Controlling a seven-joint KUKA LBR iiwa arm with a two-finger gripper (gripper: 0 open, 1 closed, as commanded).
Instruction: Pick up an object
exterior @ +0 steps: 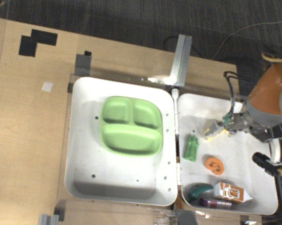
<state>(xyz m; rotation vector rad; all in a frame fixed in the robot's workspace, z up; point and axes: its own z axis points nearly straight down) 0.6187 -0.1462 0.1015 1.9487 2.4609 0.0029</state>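
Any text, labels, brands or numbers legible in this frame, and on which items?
No text can be read.
Carton, right bin, near edge: a brown and white printed face, too small and blurred to read.
Purple tube beside the carton: too small to tell if it carries print.
Green bottle, orange ring, green tray: no print seen.

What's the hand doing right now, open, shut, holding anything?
Hand: low in the right bin, near its back; grip state cannot be told, and nothing is visibly held.
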